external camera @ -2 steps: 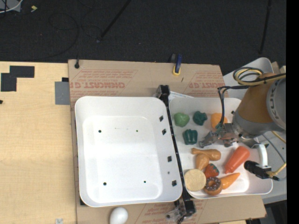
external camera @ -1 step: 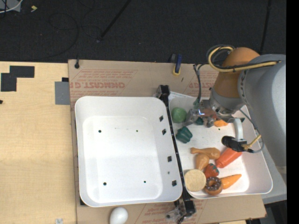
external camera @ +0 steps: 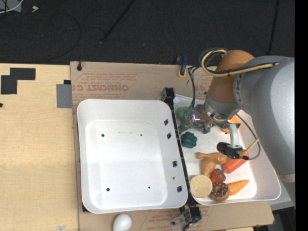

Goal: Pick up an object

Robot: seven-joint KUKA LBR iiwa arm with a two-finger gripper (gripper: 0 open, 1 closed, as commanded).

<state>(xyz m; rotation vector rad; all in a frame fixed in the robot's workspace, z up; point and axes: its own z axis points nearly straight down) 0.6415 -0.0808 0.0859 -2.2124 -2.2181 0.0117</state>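
The right bin (external camera: pixel 269 189) holds a heap of toy food. A dark green toy (external camera: pixel 188 138) lies near the bin's left wall, with a paler green piece (external camera: pixel 182 112) behind it. Toward the front lie a tan drumstick shape (external camera: pixel 211 157), a red piece (external camera: pixel 234 165), an orange carrot (external camera: pixel 238 186), a round beige bun (external camera: pixel 200 186) and a chocolate doughnut (external camera: pixel 220 192). My gripper (external camera: pixel 198 121) is low in the back left of this bin, just right of the pale green piece and above the dark green toy. The wrist hides its tips.
The left bin (external camera: pixel 86 129) sits beside the right one, with a black divider rail (external camera: pixel 176 148) between them. A white ball (external camera: pixel 122 222) rests on the bench in front of the left bin. The arm's grey body (external camera: pixel 279 109) covers the right bin's far right side.
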